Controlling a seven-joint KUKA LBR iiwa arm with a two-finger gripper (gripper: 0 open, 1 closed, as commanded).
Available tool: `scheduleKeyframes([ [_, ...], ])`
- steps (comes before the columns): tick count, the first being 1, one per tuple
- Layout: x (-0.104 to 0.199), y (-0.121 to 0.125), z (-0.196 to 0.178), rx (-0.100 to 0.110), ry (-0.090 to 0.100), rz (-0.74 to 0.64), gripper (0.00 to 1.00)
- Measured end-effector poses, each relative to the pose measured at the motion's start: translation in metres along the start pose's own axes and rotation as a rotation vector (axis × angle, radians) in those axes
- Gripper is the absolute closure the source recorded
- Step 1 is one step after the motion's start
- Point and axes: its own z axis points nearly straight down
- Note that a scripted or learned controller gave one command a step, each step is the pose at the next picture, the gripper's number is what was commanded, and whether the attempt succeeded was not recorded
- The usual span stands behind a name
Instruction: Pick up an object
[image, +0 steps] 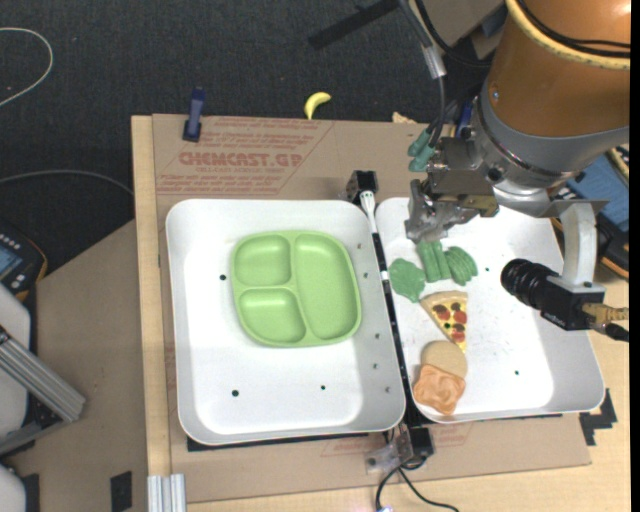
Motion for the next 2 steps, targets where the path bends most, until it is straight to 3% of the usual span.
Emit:
scheduleKeyframes([
  [1,-0.071,0.000,-0.025,0.009,-0.004,0.007,1.00],
  [2,-0.003,-0.002,0.021,0.022,-0.003,-0.007,1.00],
])
